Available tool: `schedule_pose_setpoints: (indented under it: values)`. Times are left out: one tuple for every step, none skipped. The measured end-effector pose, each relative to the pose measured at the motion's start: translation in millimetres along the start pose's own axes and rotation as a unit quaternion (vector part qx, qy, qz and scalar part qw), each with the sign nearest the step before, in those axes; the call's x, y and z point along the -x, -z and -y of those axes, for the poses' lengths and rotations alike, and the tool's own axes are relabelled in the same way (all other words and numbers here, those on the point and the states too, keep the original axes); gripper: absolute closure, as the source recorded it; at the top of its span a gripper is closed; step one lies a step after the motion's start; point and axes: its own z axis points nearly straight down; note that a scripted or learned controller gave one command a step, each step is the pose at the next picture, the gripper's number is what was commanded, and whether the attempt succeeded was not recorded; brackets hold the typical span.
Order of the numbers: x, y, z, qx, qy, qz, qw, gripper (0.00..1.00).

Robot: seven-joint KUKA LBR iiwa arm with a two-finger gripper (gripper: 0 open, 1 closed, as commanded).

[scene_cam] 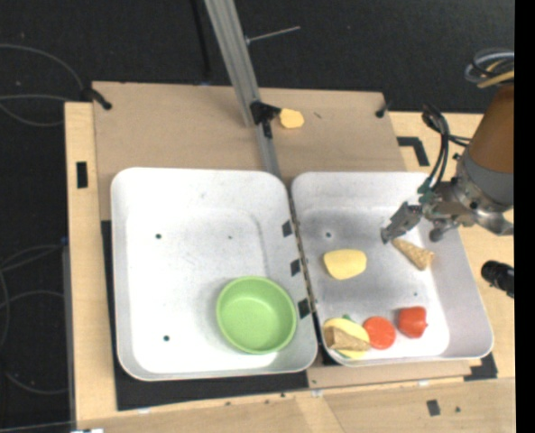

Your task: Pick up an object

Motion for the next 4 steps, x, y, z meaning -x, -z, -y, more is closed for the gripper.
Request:
schedule_pose_setpoints:
  values:
    - [0.0,0.1,0.0,0.000,0.000,0.000,1.0000,0.00]
    - [0.4,-42.3,-1.5,-0.002,-0.003,0.002,1.0000,0.00]
    - [-6.0,-92.2,-7.3,-0.002,-0.003,0.001,1.0000,0.00]
    - [-4.2,-143.7,-7.2,-0.001,-0.003,0.002,1.0000,0.00]
